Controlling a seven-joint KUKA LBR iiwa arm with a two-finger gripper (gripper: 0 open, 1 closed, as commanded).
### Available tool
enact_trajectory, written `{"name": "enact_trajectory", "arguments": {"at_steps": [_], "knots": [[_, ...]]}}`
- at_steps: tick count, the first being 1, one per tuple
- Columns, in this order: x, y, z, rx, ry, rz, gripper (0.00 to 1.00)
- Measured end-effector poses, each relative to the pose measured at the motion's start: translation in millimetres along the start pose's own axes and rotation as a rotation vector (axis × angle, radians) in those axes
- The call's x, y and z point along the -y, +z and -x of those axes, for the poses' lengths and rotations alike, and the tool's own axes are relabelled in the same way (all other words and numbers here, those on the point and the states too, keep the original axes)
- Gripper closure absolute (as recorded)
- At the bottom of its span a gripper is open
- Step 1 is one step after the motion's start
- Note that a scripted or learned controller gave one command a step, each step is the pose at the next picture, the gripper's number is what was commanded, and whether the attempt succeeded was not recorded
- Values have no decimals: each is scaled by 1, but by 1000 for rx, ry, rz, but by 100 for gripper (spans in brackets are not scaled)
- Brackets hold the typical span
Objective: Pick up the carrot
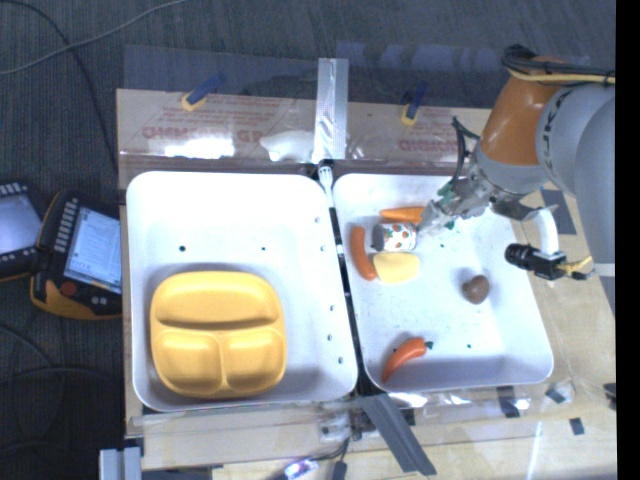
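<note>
In the right bin (520, 353), a small orange carrot (402, 214) lies flat near the back. My gripper (443, 214) hangs low just at its right end; I cannot see whether it touches the carrot. A second orange piece with a dark green tip (403, 354) lies near the bin's front wall, far from the gripper. The arm's orange band (515, 118) shows above the bin's back right corner.
Just left of the gripper are a white spotted can (398, 236), a pale yellow piece (397, 267) and an orange sausage-shaped piece (360, 253). A brown lump (476, 288) lies further right. The left bin (200, 193) holds a yellow divided tray (217, 328).
</note>
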State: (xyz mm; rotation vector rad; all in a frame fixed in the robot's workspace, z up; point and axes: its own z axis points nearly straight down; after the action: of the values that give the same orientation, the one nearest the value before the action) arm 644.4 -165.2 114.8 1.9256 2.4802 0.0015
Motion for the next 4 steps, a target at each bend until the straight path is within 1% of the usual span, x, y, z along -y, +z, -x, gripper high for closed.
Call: {"name": "enact_trajectory", "arguments": {"at_steps": [1,2,3,4], "knots": [[0,0,0,0,0,0,0],[-25,27,-8,-3,297,-19,0],[-22,23,-8,-2,296,-34,100],[-42,-66,-67,1,464,-7,100]]}}
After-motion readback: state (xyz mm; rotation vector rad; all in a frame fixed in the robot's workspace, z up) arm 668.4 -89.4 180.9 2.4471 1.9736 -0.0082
